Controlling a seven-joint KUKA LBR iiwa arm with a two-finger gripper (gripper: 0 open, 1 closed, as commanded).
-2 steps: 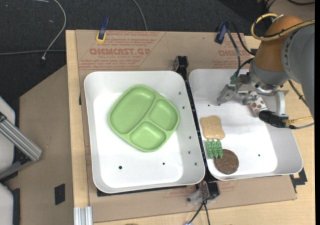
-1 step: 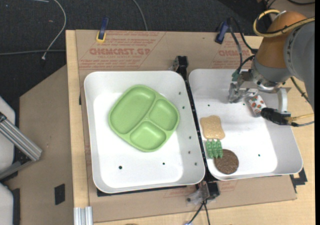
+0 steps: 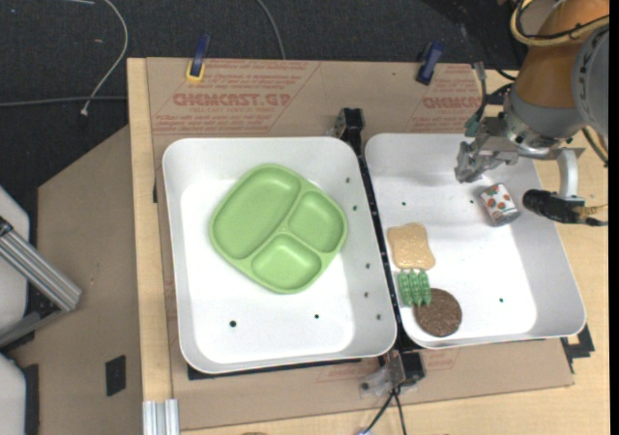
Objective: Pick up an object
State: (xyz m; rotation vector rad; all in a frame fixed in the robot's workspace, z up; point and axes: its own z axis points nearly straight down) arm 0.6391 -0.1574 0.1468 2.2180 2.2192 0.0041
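My gripper hangs over the far part of the right bin, at the end of the grey arm with its orange band. A small white cup with red spots lies on its side just to the gripper's near right, apart from it. Along the bin's left side lie a tan slice of toast, a small green ridged piece and a brown round cookie. I see nothing in the gripper.
A green divided plate fills the middle of the left bin. A black divider with clamps runs between the bins. A black tool part sticks out over the right bin's right rim.
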